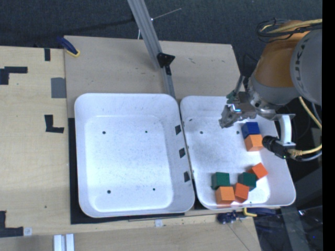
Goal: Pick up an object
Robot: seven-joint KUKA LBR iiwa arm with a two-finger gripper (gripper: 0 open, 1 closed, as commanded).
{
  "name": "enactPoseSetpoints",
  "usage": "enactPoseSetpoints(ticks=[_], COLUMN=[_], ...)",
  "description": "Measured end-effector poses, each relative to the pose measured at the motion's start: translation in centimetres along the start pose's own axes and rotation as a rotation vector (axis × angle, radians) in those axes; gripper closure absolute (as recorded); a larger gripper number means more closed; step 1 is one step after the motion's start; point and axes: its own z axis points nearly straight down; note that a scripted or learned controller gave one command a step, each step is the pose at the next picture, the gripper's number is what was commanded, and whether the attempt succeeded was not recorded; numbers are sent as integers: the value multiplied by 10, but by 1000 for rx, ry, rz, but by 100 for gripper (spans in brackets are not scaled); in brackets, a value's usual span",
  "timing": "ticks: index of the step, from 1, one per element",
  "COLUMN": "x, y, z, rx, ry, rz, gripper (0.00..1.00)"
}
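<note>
Gripper (229, 118) low over rt bin (209, 150), near that bin's far edge, on grey arm (314, 67) w/ orange band (275, 64) reaching in from view-right. Open or closed: can't tell from this angle; no block visibly held. Just view-right of gripper, a touch lower: blue blk (250, 128), v. close, contact w/ gripper unclear. Right under blue blk in view, touching it: orange blk 1 (254, 142). Further down-right from gripper, apart from those two: orange blk 2 (259, 170), sat corner-on, w/ green blk 1 (247, 180) just beside it on the lower left. Well below gripper, almost straight down in view: green blk 2 (221, 179); touching its lower edge, orange blk 3 (225, 194). Beside that, betw. orange blk 3 & green blk 1: orange blk 4 (241, 191), tilted, pressed against both. All seven blks inside rt bin, the lower five clustered at its near end, well apart from gripper. View-left of gripper: lt bin (125, 96), edge to edge w/ rt bin, small black clips (182, 152) along the seam. Up-left of gripper: slanted grey bar (144, 20) running down toward the seam, black clamp (165, 60) on it. Under everything: tan bench (115, 61). Far up-left from gripper, at bench corner: small blue-yellow item (69, 46). Far view-left: black tape marks (15, 75) on the bench top.
</note>
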Motion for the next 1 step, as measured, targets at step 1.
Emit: enactPoseSetpoints(ticks=[1], x=[49], y=[-16], z=[3], rx=[4], ry=[1], rz=[-3], gripper=[100])
